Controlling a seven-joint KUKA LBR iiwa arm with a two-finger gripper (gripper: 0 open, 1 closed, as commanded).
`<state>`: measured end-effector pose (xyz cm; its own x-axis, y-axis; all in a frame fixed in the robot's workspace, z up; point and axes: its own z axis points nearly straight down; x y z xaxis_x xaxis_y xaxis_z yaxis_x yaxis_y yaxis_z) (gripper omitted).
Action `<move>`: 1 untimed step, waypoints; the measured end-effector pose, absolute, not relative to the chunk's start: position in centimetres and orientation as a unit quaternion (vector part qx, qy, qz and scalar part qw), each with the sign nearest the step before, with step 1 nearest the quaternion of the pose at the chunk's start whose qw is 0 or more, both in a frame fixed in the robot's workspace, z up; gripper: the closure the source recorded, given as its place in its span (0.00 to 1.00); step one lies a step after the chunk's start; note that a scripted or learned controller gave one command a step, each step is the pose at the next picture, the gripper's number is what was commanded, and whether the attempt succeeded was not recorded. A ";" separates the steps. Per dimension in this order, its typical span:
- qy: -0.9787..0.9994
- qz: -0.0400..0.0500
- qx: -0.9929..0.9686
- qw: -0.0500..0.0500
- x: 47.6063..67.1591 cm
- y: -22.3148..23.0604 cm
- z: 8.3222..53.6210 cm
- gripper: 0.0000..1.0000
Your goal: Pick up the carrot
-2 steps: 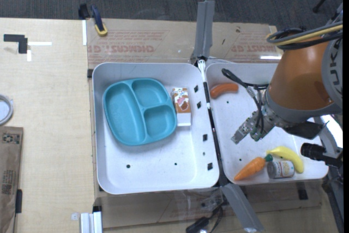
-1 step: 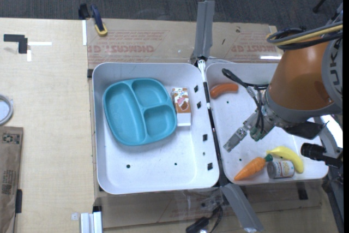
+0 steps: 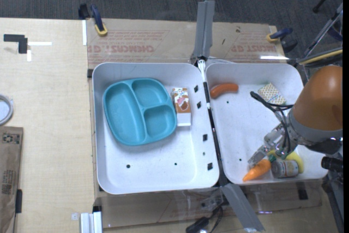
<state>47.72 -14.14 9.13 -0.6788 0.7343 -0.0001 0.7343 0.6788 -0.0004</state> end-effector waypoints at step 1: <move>-0.915 0.000 -0.403 -0.001 47.8 -14.2 10.0 1.00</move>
